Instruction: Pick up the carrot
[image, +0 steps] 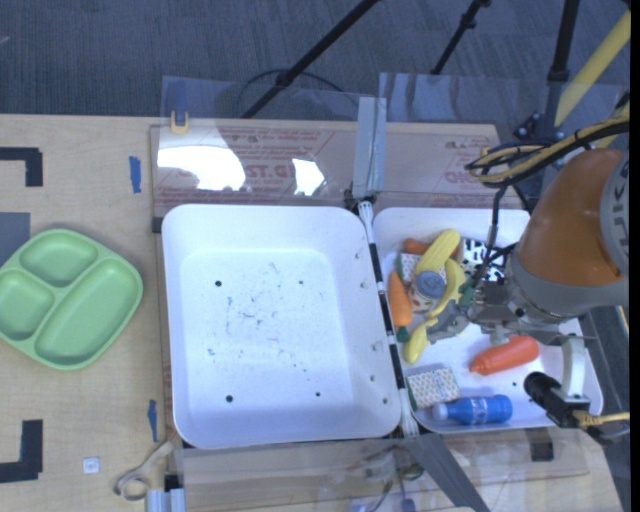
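Observation:
The carrot (505, 355), orange and tapered, lies in the right bin (588, 385) toward its front right, pointing left. My gripper (455, 318) hangs low over the middle of that bin, a little left of and behind the carrot, above a cluster of toy food. Nothing is visibly held between its jaws. The grey arm with its orange band (565, 240) hides the back right part of the bin.
A yellow corn cob (438, 254), a banana (416, 345) and a slim orange piece (399, 298) crowd the right bin's left side. A blue bottle (472, 409) and a speckled sponge (432, 383) lie at its front. A left bin (200, 240) adjoins, and a green divided plate (68, 296) sits far left.

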